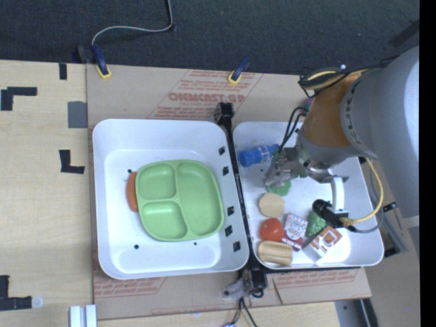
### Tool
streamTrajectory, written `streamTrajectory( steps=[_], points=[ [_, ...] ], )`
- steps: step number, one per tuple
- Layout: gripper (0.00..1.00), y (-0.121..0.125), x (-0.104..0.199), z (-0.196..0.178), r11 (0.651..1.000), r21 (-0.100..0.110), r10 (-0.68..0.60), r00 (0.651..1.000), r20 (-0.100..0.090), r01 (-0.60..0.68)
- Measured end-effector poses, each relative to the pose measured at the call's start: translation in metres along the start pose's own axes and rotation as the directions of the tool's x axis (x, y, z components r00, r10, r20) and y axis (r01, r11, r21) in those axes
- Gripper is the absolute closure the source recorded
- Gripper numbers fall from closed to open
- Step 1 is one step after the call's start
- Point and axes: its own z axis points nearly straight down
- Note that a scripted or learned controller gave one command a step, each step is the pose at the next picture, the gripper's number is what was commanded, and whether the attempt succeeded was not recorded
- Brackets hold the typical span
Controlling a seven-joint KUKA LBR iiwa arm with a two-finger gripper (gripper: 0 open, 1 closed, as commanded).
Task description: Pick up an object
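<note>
- The gripper [278, 180] is down inside the right bin [361, 254], near that bin's left wall, directly above a small green object [283, 187] that peeks out beneath it.
- Whether the gripper is parted or closed cannot be told — the wrist hides it from above — and nothing is seen clamped in it.
- A blue bottle [255, 155] lies on its side just behind the gripper, towards the right bin's far left corner.
- Just in front of the gripper lies a round beige piece [271, 204]; next towards the right bin's near edge come a red tomato-like ball [271, 229] and a tan bread roll [275, 253].
- Beside these, nearer the right bin's middle, lie a small red-and-white packet [295, 228], a dark green wedge [317, 222] and a white-and-orange carton [322, 243].
- The grey arm [385, 121] with its orange band [327, 114] reaches over the right bin's far right side — cables trail from it.
- The left bin [112, 142], touching the right bin along its left wall, holds a green divided plate [180, 199] with an orange item [131, 191] tucked at its far side from the right bin.
- Both bins sit on a cardboard sheet [197, 94] on the table [37, 203].
</note>
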Motion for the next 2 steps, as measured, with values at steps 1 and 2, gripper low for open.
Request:
streamTrajectory(
  steps=[1, 2],
  points=[
    [0.0, -0.0004, 0.0001, 0.0008, 1.0, 0.002, 0.0, 1.0, 0.0, 0.0],
    [1.0, -0.0004, 0.0003, -0.0085, 1.0, 0.003, -0.001, 1.0, 0.0, 0.001]
  ],
)
